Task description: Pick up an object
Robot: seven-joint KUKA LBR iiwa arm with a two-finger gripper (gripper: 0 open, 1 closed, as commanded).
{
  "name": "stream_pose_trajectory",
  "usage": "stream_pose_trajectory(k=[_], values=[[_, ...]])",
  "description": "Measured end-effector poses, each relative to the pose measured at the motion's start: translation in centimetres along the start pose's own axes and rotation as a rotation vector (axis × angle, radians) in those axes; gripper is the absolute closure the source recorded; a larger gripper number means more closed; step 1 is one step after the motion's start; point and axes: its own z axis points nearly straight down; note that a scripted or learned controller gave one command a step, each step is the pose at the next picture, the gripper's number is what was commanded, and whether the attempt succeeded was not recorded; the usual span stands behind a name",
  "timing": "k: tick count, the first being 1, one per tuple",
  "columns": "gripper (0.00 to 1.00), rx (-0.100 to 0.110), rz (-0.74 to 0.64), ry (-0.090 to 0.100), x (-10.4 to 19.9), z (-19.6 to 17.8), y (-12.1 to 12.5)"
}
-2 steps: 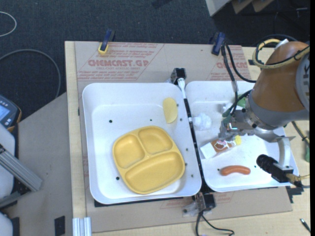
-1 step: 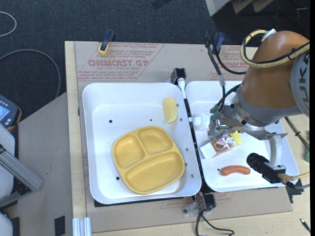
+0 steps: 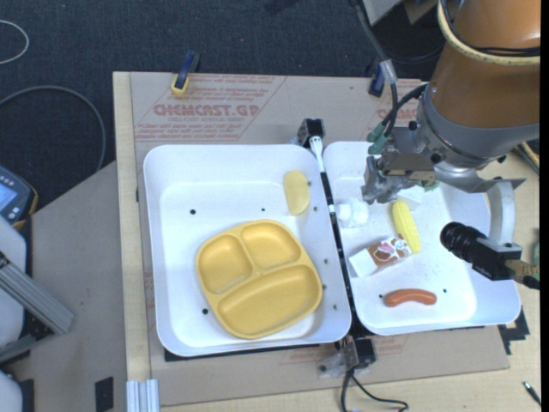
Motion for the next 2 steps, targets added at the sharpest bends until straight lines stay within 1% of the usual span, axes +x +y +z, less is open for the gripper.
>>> stream_pose_trajectory(k=[1, 2], values=[[1.0, 0.008, 0.008, -0.004, -2.2, -4.1, -0.1], [1.0, 0.021, 0.006, -0.004, -0.9, -0.3, -0.2]])
